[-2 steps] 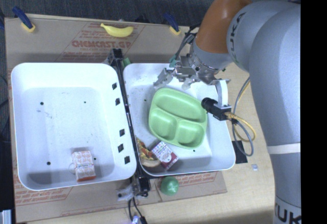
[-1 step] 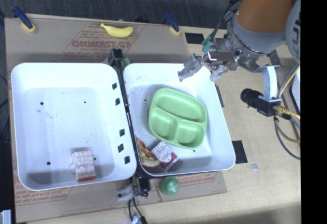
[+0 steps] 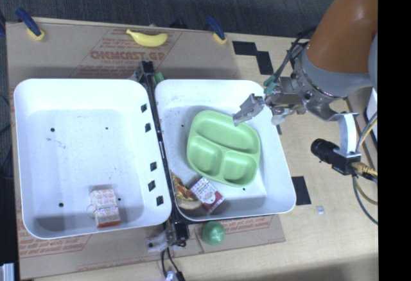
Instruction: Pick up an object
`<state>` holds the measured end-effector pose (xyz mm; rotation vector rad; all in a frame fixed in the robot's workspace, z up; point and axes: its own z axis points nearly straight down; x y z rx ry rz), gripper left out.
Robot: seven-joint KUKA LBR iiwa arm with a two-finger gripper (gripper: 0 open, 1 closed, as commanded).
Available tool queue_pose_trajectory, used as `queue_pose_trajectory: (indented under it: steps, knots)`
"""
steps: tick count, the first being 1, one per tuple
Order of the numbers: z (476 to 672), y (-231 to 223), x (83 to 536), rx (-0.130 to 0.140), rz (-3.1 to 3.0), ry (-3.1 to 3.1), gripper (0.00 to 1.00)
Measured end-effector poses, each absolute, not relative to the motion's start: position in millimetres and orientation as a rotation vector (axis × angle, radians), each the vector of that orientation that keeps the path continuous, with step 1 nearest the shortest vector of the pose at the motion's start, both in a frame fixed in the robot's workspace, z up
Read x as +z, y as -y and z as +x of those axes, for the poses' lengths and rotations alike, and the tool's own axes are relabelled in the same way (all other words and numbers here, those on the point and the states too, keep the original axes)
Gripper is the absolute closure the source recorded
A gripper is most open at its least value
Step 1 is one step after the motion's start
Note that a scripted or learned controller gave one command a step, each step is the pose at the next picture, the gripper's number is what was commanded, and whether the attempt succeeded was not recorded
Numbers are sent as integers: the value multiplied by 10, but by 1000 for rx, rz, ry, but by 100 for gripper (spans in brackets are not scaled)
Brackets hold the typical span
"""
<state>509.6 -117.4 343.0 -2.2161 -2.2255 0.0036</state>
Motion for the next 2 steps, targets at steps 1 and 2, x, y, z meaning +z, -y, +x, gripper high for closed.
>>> queue_pose_trajectory:
  steps: [1,2]
  knots:
    - [4764,1490,3083,3,-2216,2226,0]
    - [4765,1487,3083,3,-2216,2226,0]
